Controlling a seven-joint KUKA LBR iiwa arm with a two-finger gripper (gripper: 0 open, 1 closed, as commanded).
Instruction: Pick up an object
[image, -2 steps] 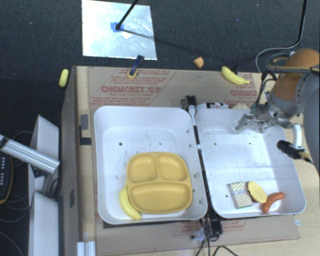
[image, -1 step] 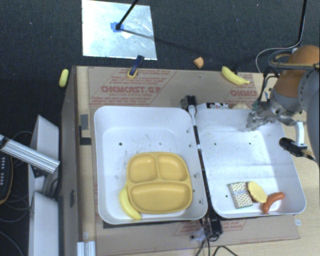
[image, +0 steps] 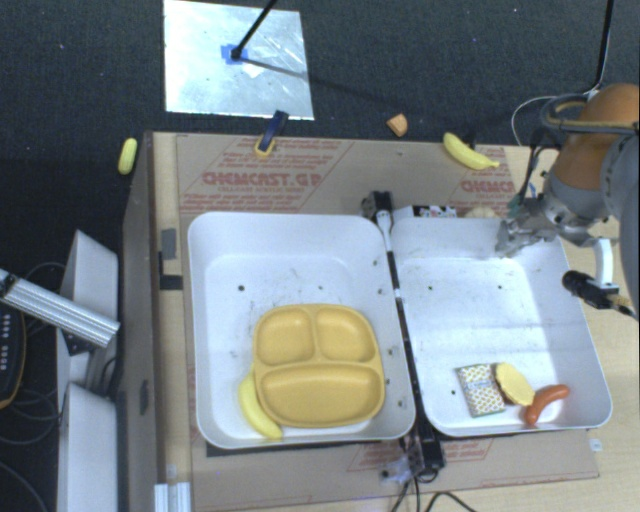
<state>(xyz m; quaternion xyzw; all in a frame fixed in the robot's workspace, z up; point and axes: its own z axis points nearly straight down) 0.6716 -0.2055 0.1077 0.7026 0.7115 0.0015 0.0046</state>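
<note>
Pincer (image: 510, 238): over right bin (image: 470, 300) far corner, grip state indiscernible; cracker (image: 481, 389), chip (image: 514, 383), sausage (image: 546, 402) clustered at near corner, likely targets

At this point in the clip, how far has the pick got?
Nothing looks picked yet. The claw sits at the far right corner of the right bin, with no object seen in it. The patterned block, yellow piece and sausage lie at the near end. Reaching one, gripping and lifting all remain.
</note>
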